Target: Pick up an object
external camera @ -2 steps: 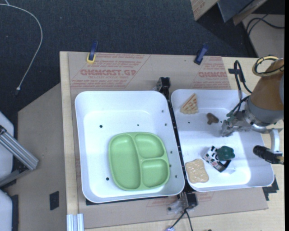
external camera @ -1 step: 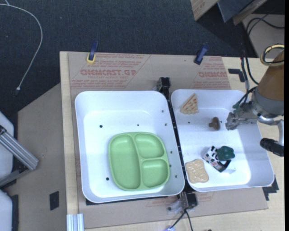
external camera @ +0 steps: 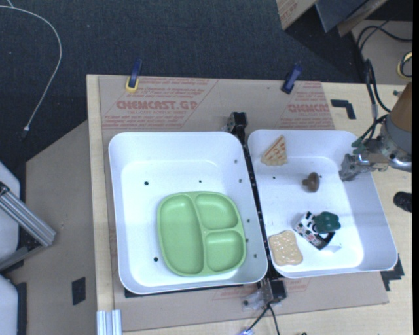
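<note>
Dark blue-grey carpet (external camera: 163, 33) covers the floor around the bench. A thin white cable (external camera: 49, 72) loops across it at upper left. A cardboard box (external camera: 296, 10) sits at the top edge.

site: I read it as a robotics lab | bench: paper-covered board (external camera: 196, 98) held by clamps (external camera: 133, 75) | floor: dark carpet (external camera: 163, 33) with loose cables (external camera: 46, 72) | left: aluminium rail (external camera: 26, 216)
</note>
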{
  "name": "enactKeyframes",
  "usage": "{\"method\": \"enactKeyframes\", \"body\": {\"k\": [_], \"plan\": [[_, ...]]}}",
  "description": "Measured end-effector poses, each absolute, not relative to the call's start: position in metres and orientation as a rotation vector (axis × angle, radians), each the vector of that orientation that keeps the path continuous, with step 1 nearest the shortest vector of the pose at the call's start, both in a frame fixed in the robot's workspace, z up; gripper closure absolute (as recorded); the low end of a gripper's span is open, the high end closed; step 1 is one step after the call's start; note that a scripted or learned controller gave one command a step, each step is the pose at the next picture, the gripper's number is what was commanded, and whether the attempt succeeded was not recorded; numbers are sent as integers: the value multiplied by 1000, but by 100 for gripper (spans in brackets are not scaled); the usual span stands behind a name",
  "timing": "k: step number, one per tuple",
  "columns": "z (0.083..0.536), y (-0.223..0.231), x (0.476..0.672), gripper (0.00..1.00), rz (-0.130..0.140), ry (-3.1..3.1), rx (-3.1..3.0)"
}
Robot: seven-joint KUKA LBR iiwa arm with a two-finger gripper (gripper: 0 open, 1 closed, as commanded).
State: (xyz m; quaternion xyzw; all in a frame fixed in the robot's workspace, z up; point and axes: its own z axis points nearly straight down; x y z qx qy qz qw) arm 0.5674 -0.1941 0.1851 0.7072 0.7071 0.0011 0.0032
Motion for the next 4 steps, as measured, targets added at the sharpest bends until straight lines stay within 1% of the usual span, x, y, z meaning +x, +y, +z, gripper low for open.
{"method": "enactKeyframes", "body": {"k": [1,3,4], "plan": [[214,-194,569,100,3,2219,2217],[233,-72,567,100,4,2231,2215],[230,-28,561,100,0,2229,2218]]}}
